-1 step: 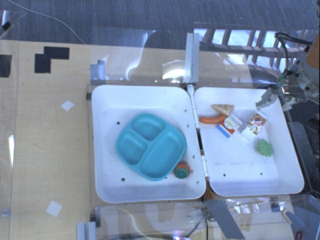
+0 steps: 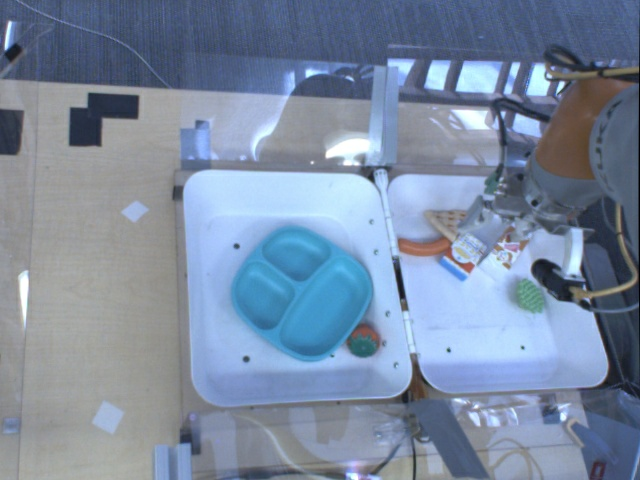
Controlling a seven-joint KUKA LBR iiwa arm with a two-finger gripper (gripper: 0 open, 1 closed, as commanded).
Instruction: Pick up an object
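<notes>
My gripper (image 2: 487,226) is low in the right bin (image 2: 500,353), near its back, right over a small white and red carton (image 2: 464,255) with a blue edge. A second white and red packet (image 2: 507,253) lies just to the right of it. A toy pizza slice (image 2: 443,222) and an orange sausage-like piece (image 2: 420,247) lie just left of the gripper. A green spiky object (image 2: 531,295) rests further right. The gripper's body hides part of the carton.
The left bin (image 2: 215,368) bears a blue divided plate (image 2: 300,293), with a small orange and green ball (image 2: 363,342) by its front right edge. A raised divider (image 2: 395,278) separates the bins. The grey arm with its orange band (image 2: 590,118) and cables hangs over the right bin's right rim.
</notes>
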